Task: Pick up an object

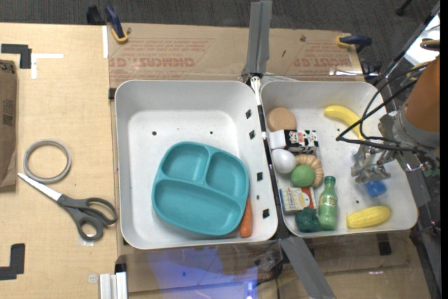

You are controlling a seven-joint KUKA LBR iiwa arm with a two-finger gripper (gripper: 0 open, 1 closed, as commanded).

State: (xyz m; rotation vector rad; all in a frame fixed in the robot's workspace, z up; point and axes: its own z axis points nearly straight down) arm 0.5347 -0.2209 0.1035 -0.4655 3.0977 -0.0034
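My gripper (368, 166) hangs low over the right side of the right bin (329, 85), reaching in from the right. Just below it and touching or nearly touching it lies a small blue object (376, 188). A yellow corn cob (368, 216) rests nearer the front wall. A banana (343, 115) lies at the back. To the left of the gripper are a green bottle (327, 202), a green ball (304, 176) on a tan ring, a white egg (283, 161), a cow-patterned carton (302, 140) and a brown round piece (281, 118).
The left bin (140, 115) holds a teal divided plate (201, 188) and a carrot (246, 218) by its right wall. Scissors (70, 204) and a tape ring (47, 160) lie on the bench at the left. Black cables (381, 98) run above the right bin's far corner.
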